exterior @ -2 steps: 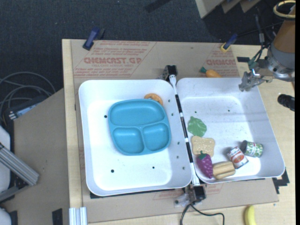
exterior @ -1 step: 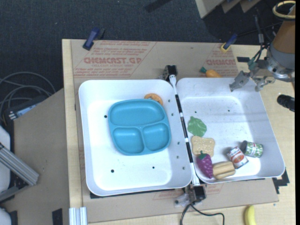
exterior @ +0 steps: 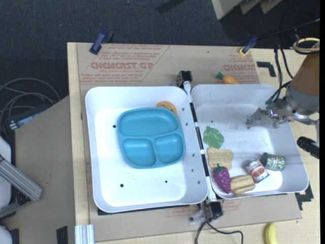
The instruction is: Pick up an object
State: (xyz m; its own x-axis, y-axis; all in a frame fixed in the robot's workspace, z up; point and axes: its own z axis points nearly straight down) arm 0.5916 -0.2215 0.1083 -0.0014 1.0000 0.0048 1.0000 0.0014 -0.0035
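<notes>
The right bin [exterior: 238,98] has bare floor across its far half, room enough to come down. Its near left corner is crowded: lettuce leaf [exterior: 213,136], cracker [exterior: 220,157], grapes [exterior: 222,177], bread roll [exterior: 242,183] and two cans [exterior: 265,167] packed together. In the left bin [exterior: 101,136], the blue tray [exterior: 151,136] takes the middle, leaving only margins.

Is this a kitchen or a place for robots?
More likely a robot test lab than a kitchen. The food is toy food lying in a white bin, a robot arm reaches in over that bin, and the bench is a protective-papered board held by clamps, with loose cables beside it.
</notes>
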